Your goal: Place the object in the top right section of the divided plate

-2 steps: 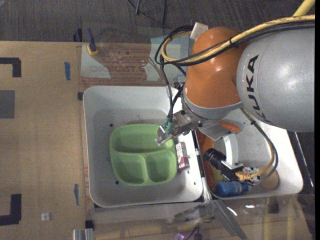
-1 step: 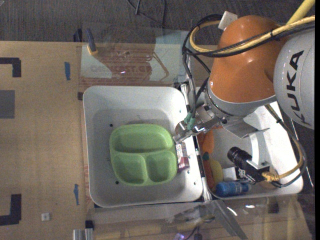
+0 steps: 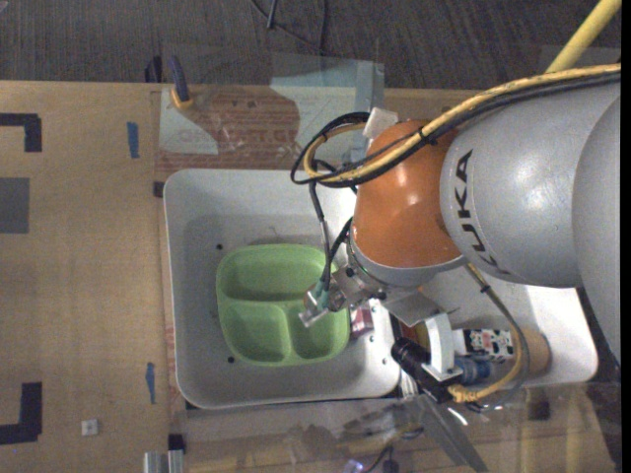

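Camera view, left to right. The white bin (image 3: 187, 294) holds a green divided plate (image 3: 266, 308), its compartments bare. My gripper (image 3: 320, 308) hangs over the plate's right edge, just above the dividing ridge; I cannot tell how far my fingers stand apart, nor whether they grip anything. A small dark pinkish object (image 3: 361, 320) lies just beside the plate's right rim, partly hidden beneath my wrist.

green divided plate (image 3: 258, 308) in a white bin (image 3: 192, 264), tan wood bench (image 3: 79, 294) with blue tape bits (image 3: 133, 139) and black corner marks (image 3: 24, 131), grey arm (image 3: 532, 185), orange band (image 3: 399, 205).
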Robot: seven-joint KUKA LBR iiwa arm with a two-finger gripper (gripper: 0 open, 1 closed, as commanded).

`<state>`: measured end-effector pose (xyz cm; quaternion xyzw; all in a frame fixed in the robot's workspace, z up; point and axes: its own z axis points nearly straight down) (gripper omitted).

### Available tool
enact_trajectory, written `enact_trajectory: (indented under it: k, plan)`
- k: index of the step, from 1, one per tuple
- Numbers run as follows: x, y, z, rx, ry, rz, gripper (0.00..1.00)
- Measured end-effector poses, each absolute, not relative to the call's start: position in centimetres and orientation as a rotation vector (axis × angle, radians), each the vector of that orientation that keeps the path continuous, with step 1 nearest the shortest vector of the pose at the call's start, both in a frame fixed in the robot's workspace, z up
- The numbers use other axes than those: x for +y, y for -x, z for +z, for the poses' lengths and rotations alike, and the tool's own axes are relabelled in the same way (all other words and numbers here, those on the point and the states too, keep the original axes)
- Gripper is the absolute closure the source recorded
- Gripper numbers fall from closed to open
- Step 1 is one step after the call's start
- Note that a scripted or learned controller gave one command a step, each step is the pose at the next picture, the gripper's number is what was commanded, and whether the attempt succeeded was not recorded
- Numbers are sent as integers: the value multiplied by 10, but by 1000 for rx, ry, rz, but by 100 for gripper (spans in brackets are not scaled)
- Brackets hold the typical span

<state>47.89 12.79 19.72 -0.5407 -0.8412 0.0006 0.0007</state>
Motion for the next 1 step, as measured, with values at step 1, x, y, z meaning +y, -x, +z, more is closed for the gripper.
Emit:
enact_trajectory:
  k: [1]
  plan:
    - [165, -480, 208, -2773, 1480, -2, 100]
